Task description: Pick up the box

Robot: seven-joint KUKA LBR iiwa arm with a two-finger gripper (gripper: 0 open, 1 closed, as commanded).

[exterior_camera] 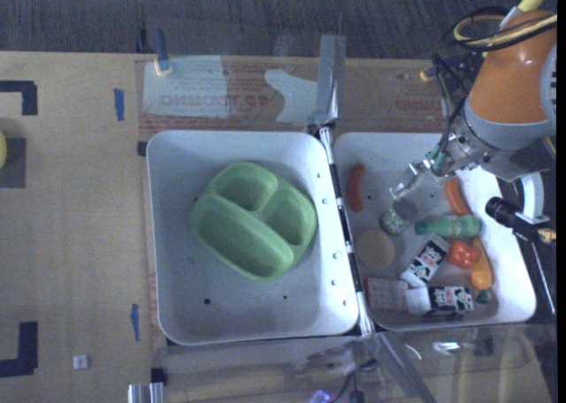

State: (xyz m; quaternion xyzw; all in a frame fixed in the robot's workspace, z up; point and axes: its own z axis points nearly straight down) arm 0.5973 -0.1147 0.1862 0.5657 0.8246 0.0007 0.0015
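While claw (409,202) hovered right of frame, grip unreadable: approach step; descent onto box (386,293) needed next.

From here I get soft, even overhead light, a little dim with a bluish cast. The white bins (177,304) look bright without blowing out. Glare whitens the clear sheet (221,92) at the table's (71,242) far edge. Everything is slightly soft; small items smear together.

Two white bins (168,216); one green tray (254,219); two cow-print boxes (429,262); one sausage (355,187).
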